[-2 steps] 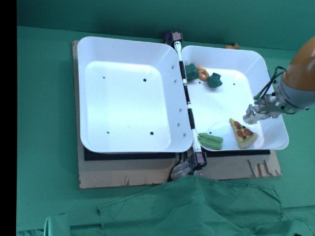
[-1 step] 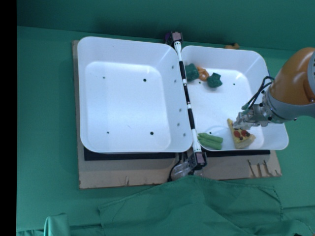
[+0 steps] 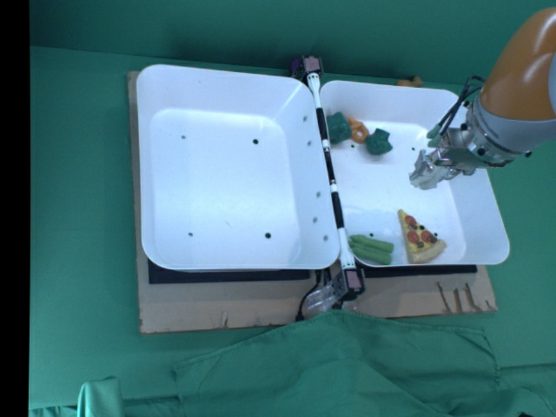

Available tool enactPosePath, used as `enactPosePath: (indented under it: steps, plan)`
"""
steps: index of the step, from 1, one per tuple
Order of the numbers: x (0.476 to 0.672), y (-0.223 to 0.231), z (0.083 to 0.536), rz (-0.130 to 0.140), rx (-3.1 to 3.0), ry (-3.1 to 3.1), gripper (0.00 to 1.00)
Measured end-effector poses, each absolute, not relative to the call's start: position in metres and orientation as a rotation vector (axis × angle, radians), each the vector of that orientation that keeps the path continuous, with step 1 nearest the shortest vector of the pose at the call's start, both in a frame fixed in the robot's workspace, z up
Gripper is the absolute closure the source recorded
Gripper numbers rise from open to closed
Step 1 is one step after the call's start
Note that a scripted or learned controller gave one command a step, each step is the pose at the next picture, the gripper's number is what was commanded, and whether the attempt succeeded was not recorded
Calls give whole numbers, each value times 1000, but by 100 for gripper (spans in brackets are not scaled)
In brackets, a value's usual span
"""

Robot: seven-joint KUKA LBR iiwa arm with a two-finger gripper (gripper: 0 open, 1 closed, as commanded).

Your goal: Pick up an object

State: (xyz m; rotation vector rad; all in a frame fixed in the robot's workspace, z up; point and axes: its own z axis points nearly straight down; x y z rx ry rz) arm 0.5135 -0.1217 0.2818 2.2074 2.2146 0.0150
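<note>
Looking down on the bench, the grey arm with the orange band [image 3: 521,55] is reaching in from the right and hanging its silvery two-finger gripper [image 3: 423,175] over the right-hand shallow white bin [image 3: 486,233], above bare floor near that bin's middle; I cannot tell from here how the claw is set, since it is reading as one pale lump. Nothing is showing under its tip. The things it could pick are all lying in that same bin. A slice of toy pizza with red rounds on yellow [image 3: 420,236] is lying toward the near edge, below the gripper and apart from it. A bundle of green toy beans [image 3: 372,248] is lying near the pizza, close against the divider side. Up at the far end, a dark green leafy toy [image 3: 337,128] is sitting against the divider, a small orange ring-shaped piece [image 3: 358,131] is touching it, and another dark green lump [image 3: 379,142] is resting just beside that. The left-hand shallow white bin [image 3: 161,94] is sitting alongside, the two meeting at a black-and-white hinge bar [image 3: 327,168]. Both are resting on a brown cardboard sheet [image 3: 174,315], with rumpled green cloth [image 3: 347,367] lying across the near side.
</note>
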Motion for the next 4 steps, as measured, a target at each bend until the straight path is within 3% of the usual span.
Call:
enactPosePath:
  steps: [1, 2, 3, 4]
  plan:
    - [510, -124, 276, 2, 2222, 2214, 0]
    - [532, -145, 182, 5, 2223, 2210, 0]
    - [487, -146, 186, 17, 2212, 2200, 0]
    - [489, -148, 198, 20, 2209, 2191, 100]
